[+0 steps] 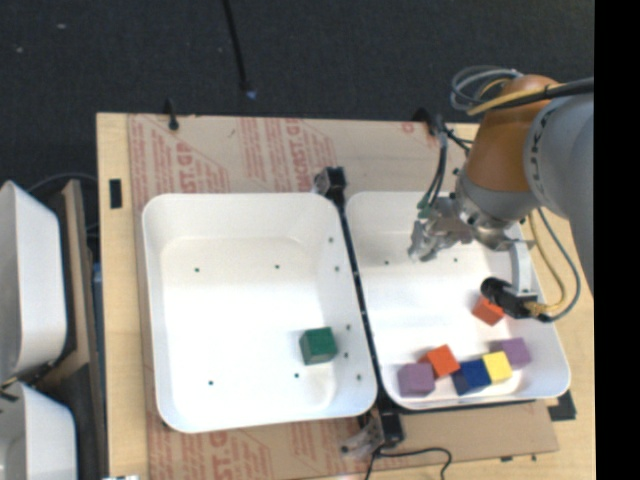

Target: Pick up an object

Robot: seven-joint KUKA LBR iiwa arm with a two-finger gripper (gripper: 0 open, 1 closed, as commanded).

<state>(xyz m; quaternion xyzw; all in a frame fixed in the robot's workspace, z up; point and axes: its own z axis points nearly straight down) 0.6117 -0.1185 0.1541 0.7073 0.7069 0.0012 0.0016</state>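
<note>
**Hand over right bin, nothing held yet**

Hand hangs low over the right bin, toward its 12 o'clock wall; whether it is wide or narrow I cannot tell, it reads as a blur. Candidate blocks crowd the 5 o'clock corner: purple block, orange block, blue block, yellow block. Green block sits alone in the left bin, probably the easier grasp.

The gripper is small and blurred; the arm is cut by the right side.
</note>
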